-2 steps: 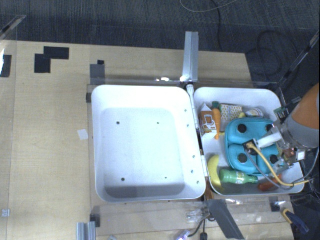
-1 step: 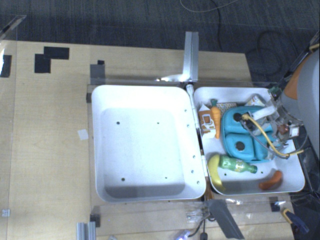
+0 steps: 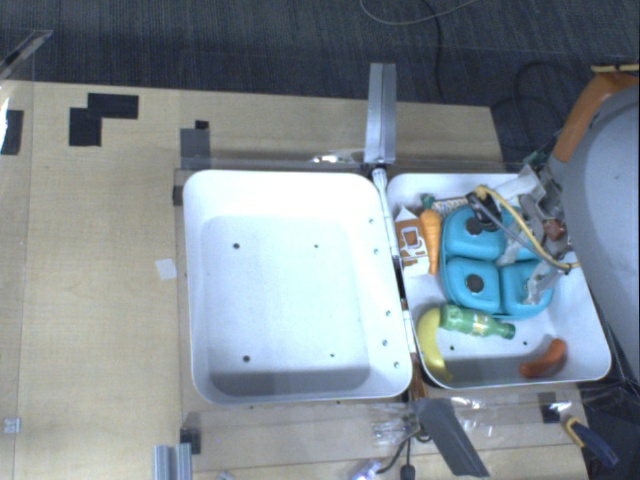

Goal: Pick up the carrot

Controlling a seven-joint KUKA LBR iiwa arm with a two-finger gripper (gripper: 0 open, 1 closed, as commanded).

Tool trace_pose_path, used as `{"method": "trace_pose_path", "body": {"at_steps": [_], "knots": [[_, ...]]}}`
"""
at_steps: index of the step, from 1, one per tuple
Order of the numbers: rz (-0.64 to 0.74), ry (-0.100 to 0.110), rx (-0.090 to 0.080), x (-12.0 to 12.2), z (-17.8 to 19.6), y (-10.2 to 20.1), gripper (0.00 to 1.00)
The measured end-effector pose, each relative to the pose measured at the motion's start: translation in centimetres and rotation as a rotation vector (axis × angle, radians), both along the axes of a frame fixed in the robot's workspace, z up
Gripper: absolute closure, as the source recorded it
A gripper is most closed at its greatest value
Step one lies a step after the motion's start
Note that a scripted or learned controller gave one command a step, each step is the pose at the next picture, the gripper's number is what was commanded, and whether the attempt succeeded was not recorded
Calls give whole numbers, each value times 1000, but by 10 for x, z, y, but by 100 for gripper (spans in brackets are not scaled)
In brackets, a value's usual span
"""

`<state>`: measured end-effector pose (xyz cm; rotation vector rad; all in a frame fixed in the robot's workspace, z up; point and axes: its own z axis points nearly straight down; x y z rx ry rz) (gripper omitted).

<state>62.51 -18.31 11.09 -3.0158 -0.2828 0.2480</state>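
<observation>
The carrot is a short orange piece with a green tip, lying lengthwise at the left side of the right bin, beside a turquoise block toy. My gripper hangs over the right part of that bin, above the toy's right edge and about a hand's width right of the carrot. Nothing visible is held between its fingers.
A small brown-and-white box sits just left of the carrot against the bin wall. A green bottle, a yellow banana and a reddish sausage lie toward the front. The left bin stands alongside.
</observation>
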Motion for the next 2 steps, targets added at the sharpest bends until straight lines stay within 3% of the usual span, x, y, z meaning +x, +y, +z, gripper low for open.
{"method": "trace_pose_path", "body": {"at_steps": [1, 2], "knots": [[5, -35, -30, -8, 0, 9, 0], [11, -10, -20, -13, 8, 11, 100]]}}
